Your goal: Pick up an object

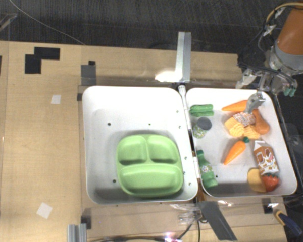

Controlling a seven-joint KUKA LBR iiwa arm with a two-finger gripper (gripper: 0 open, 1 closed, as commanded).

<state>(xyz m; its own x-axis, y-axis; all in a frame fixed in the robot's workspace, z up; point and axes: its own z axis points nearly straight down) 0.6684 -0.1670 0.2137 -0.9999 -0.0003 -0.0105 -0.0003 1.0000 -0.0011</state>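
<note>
Gripper [254,103] just above corn [238,126] (right bin)

grey arm [288,59] with an orange band, thin cables, and what may be teal-tipped fittings.

arm [292,32] comes in at the top right, orange band showing, gripper [254,103] pointing down, fingertips low.
</note>
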